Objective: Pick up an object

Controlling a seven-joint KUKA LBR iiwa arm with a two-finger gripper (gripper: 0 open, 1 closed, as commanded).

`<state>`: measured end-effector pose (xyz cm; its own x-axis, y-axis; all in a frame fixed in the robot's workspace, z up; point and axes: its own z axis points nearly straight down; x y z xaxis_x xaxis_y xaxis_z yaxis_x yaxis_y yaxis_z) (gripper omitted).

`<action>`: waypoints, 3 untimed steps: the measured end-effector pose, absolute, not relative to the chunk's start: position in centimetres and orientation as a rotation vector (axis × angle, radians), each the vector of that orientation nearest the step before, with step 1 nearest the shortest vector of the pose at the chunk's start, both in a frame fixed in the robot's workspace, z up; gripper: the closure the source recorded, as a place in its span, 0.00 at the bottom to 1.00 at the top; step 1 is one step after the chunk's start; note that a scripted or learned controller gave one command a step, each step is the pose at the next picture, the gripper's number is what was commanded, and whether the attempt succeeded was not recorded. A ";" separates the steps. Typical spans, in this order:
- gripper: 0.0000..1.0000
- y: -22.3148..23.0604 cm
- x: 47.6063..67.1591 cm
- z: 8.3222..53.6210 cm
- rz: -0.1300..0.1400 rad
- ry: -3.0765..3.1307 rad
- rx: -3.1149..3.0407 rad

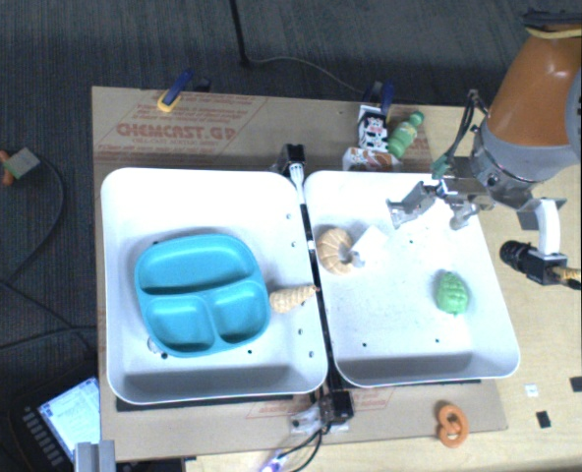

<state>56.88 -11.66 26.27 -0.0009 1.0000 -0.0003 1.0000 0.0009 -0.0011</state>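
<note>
Camera view: the gripper [431, 205] hangs over the right bin [488, 362], its fingers spread and holding nothing. A green toy [451, 292] lies at its five o'clock, apart, on the bin floor.

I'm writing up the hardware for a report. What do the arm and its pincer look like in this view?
The arm is rounded and bulky: a broad orange band sits above a grey wrist section. Below that, the pincer is a small assembly of grey metal with angular, bracket-like parts. A thin dark cable loops along the wrist's left side. A white block is mounted beside the wrist. No markings are legible.
</note>
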 end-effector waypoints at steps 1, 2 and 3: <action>0.00 -13.4 56.3 9.1 0.000 -2.222 -2.222; 0.00 -9.5 49.7 8.8 -0.007 -2.226 -2.229; 0.00 -16.1 48.4 19.7 0.001 -2.222 -2.225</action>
